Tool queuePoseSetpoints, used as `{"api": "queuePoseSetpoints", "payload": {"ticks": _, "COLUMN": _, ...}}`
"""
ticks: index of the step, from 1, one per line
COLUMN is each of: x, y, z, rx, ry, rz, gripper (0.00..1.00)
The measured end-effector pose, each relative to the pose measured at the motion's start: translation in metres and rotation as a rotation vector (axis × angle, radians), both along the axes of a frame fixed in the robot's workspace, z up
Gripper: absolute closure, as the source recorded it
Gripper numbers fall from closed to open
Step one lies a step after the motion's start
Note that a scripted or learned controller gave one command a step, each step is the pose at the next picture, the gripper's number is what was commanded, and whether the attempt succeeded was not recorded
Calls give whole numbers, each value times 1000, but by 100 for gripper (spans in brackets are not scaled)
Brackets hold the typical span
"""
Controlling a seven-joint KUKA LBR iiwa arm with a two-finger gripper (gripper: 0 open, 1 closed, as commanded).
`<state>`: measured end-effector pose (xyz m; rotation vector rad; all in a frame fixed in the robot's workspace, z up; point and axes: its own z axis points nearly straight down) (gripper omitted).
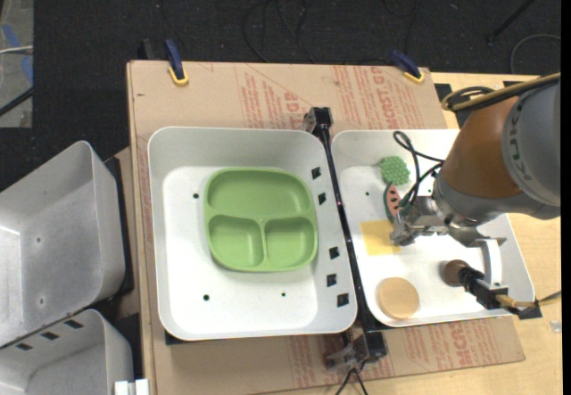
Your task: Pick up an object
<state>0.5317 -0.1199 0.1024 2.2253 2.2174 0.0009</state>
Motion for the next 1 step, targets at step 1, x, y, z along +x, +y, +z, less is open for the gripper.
{"api": "queuePoseSetpoints", "payload": {"ticks": 1, "x": -1, "y": -6, "z": 44, "rx": -2, "ry": -4, "rz": 1, "gripper": 100}}
